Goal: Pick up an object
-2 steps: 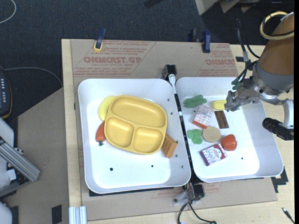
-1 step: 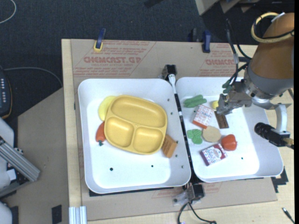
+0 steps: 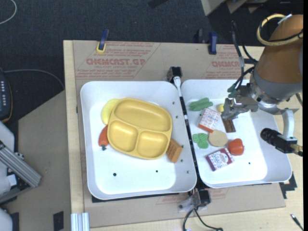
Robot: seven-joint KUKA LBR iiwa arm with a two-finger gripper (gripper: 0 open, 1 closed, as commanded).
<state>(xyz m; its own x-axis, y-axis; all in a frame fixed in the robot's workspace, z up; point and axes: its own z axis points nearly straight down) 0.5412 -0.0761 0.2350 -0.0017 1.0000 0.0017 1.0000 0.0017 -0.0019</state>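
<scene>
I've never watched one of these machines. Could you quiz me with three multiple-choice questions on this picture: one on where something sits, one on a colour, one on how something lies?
1. The divided yellow tray lies in:
A. left bin
B. right bin
C. bare bench

2. The round toy beside the tan disc is:
A. blue
B. red
C. black

3. The yellow tray lies:
A. flipped over
B. on edge
C. flat, compartments up

Answers:
1 A, it sits inside the left bin.
2 B, plainly red.
3 C, its three hollows face up.

My view is bright and even, lit from overhead. The white bins (image 3: 91, 129) glare a little, with soft shadows under the yellow tray (image 3: 139, 129). Floor at twelve o'clock is dim; detail is slightly soft.
</scene>
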